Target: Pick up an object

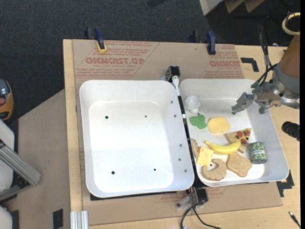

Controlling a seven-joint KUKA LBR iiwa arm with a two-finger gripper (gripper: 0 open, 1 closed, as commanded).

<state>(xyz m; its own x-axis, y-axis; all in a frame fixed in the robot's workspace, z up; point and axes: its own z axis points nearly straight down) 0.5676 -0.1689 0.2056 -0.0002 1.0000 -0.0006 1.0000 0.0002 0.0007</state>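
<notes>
Hovering pincer [251,105] above right bin [279,142]

Toy food in the right bin [267,99]
A yellow banana [223,148] lies flat near the bin's front, a green can [257,152] just right of it, a yellow disc [218,124] behind it.

End effector [251,105] open above right bin [274,142]; banana [223,148] among toy food.

The grey arm reached in from the right — its gripper [250,105] hung over the right bin's [224,86] far-right corner, fingers spread apart.
</notes>
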